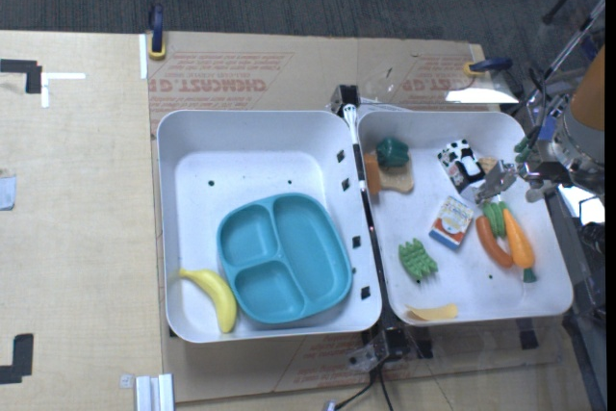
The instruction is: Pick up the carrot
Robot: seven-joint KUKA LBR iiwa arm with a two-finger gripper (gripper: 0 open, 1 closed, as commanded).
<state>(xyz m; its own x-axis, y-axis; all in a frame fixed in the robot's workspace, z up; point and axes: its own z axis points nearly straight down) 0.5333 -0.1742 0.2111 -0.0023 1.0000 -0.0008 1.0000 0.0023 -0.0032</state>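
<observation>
Figure: bench with two shallow white bins, seen from above at a slant. The carrot (pixel 518 239), a smooth orange taper with a green stub at its upper end, lies on the floor of the right bin (pixel 481 298) near the right wall. Its long axis runs from upper left to lower right. A glossy red-orange sausage (pixel 495 244) lies just beside it on the left, almost parallel. The gripper (pixel 505 180) hangs above and slightly left of the carrot's green end, with nothing between its metal fingers; whether they stand apart or together cannot be told from here. A descent would likely have to shift down-right and straddle the carrot across its width. In the left bin (pixel 183 159) lie a matte teal divided plate (pixel 284 257) and a yellow banana (pixel 217 295).
</observation>
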